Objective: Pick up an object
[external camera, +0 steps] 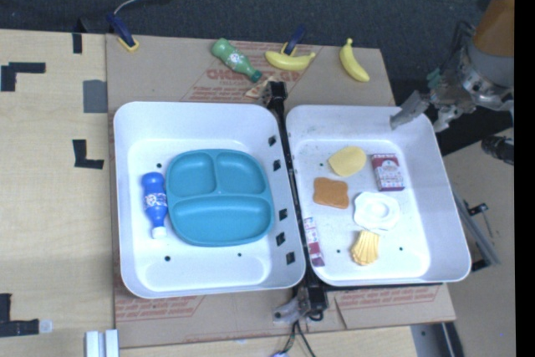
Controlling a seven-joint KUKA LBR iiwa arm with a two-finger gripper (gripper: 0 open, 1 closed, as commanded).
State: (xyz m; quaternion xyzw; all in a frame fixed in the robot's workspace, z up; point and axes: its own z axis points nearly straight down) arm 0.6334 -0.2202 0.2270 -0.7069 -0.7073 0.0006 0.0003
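You are at the approach step with nothing lifted: from the left, the blue bottle (153, 203) lies beside the blue divided plate (220, 196) in the left bin (134, 117). The right bin (418, 263) holds a yellow chip (347, 160), toast (331, 193), a red packet (387, 172), a fried egg (377, 211) and a ridged shell (364, 247). Your gripper (411, 110) hangs over that bin's far right corner on an arm slanting in from the right; I cannot tell its state, and I judge you must next move in over one piece and descend.
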